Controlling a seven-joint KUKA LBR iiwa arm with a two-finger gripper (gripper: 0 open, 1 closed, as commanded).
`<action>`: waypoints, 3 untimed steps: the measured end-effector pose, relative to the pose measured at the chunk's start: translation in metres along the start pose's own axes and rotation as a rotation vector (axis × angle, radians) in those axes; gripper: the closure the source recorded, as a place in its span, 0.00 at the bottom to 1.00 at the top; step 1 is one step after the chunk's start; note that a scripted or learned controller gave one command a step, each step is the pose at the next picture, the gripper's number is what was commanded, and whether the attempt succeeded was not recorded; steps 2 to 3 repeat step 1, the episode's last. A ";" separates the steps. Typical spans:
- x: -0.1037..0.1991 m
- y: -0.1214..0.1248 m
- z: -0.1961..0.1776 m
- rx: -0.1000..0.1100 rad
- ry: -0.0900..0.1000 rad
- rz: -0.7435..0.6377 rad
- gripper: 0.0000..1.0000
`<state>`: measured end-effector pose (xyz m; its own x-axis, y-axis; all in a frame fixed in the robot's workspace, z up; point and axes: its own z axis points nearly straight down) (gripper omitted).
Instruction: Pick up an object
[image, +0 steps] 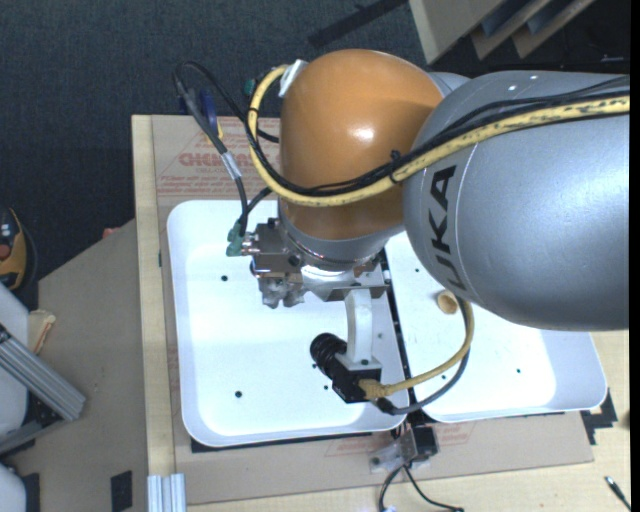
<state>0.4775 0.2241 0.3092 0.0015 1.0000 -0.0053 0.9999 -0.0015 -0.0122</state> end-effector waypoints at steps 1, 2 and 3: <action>-0.066 0.002 -0.027 -0.015 0.005 0.006 1.00; -0.066 0.002 -0.027 -0.015 0.005 0.006 1.00; -0.066 0.002 -0.027 -0.015 0.005 0.006 1.00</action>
